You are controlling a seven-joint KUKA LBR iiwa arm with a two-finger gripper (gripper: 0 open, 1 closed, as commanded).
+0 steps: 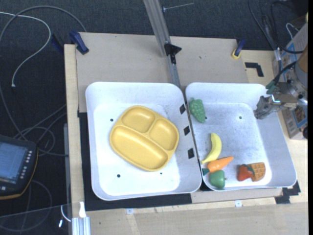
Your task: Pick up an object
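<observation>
The right bin (274, 141) holds the pickable things. A banana (213, 148) lies just right of the divide between the bins, near the frame's centre-right, curved and standing roughly top to bottom. Just below it a carrot (220, 163) lies slantwise, its lower left end touching or nearly touching the banana's lower tip. Below the carrot, against the bin's lower left corner, sits a green pepper (218, 179). To the right of these, near the bin's lower edge, lie a red strawberry (244, 172) and, touching it on the right, an orange waffle-patterned piece (257, 171). A bunch of green grapes (197, 109) rests in the bin's upper left corner, well apart from the rest.

The pincer (263, 109) is at the bin's upper right rim, well apart from every object, with nothing seen between its fingers; whether they are spread or closed cannot be told. The arm (293, 89) enters from the frame's right edge at mid-height, only its wrist end visible, with cables around it.

The left bin (98, 131) carries a yellow divided plate (145, 137) with three compartments, set slightly tilted. Both bins sit on the counter (122, 58). A metal post (155, 13) rises from the counter's upper middle. A tablet (14, 165) lies at the lower left on the floor.
</observation>
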